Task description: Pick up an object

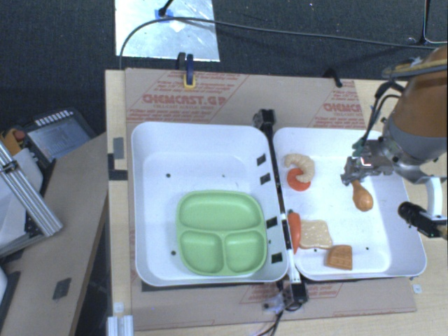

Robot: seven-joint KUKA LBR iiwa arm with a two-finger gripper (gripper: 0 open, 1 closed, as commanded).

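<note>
The hand [358, 165] is seen over the right bin [406, 261], just above a brown drumstick-shaped piece [362, 197]; whether it is wide or narrow cannot be told.

Two shallow white bins sat side by side on the bench, a left bin [150, 187] and a right bin [402, 247]. The left one held one green divided plate [222, 232]. The right one held six small food items: one shrimp [299, 163], one tomato [299, 180], one drumstick [362, 196], one red pepper [295, 229], one bread slice [315, 234] and one orange-brown chunk [340, 257].
</note>
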